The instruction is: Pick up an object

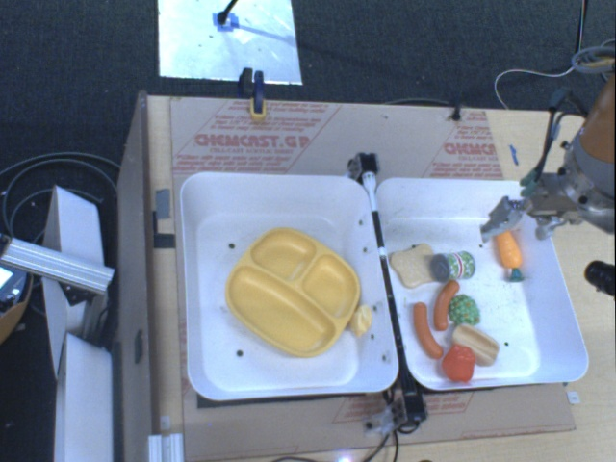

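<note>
The gripper (508, 215) hovers over the right bin's (558, 301) far edge; whether its fingers are open cannot be told. The carrot (508, 251) lies just beneath, apparently not gripped.

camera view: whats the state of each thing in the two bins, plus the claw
yellow divided plate: flat in the left bin, compartments bare
small pale yellow piece: touching the plate's right rim
toast slice: lying flat
can: on its side
two sausages: lying, apart
broccoli: loose
tomato: loose
carrot: lying below the claw
claw: above the right bin, holding nothing visible
</note>
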Robot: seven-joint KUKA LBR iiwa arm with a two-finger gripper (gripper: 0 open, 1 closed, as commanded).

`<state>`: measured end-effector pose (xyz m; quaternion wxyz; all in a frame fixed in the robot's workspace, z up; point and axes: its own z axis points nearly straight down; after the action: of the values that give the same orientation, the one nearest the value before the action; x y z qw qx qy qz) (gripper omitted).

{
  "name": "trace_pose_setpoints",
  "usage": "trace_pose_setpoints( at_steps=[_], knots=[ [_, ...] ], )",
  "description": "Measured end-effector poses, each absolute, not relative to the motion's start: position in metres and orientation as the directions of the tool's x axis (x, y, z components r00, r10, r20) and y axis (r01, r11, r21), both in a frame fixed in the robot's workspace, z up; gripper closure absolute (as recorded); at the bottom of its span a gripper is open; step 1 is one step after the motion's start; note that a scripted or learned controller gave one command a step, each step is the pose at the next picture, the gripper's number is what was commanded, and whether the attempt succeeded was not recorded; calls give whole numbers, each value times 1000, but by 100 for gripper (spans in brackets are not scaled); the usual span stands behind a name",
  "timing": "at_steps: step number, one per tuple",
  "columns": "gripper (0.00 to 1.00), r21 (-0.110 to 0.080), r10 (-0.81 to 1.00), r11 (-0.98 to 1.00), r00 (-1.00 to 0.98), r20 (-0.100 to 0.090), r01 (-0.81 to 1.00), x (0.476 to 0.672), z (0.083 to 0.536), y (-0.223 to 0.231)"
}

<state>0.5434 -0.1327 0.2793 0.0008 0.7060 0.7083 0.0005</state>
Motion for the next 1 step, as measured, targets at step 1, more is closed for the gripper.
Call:
trace_pose_setpoints(
  at_steps=[1],
  knots=[
    [0,-1,1000,1,-1,0,1000,528,167,-130]
  ],
)
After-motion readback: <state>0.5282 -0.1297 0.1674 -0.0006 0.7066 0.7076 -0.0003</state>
